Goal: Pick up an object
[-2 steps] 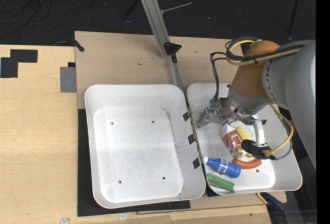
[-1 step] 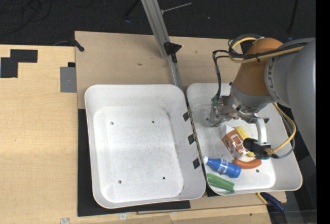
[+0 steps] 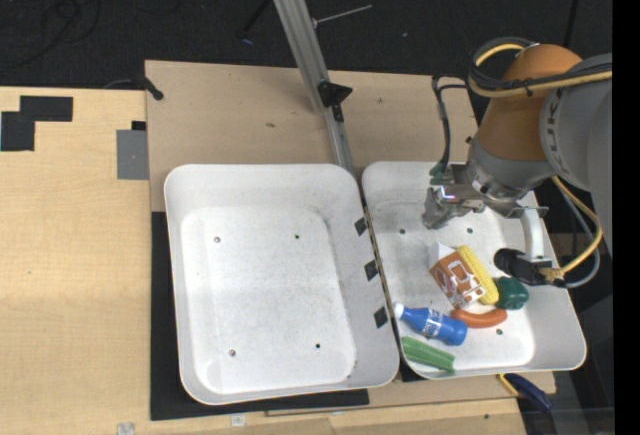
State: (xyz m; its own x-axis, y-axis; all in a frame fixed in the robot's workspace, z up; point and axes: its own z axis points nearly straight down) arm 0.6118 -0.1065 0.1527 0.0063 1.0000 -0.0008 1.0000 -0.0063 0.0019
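Note:
The right bin [image 3: 410, 253] holds a cluster of small objects near its front right: an orange-brown packet [image 3: 455, 278], a yellow piece [image 3: 478, 273], a dark green item [image 3: 513, 294], an orange sausage shape [image 3: 480, 318], a blue bottle [image 3: 435, 325] with a white cap, and a green piece [image 3: 428, 355]. My gripper [image 3: 440, 208] hangs over the back part of the right bin, above and behind the cluster, apart from the objects. I see nothing between its fingers.
The left bin [image 3: 190, 223] lies beside the right one, with black clips [image 3: 366, 268] along the shared edge. A slanted metal rail [image 3: 305, 48] rises behind the bins. Cables [image 3: 575, 263] hang by the arm at the right.

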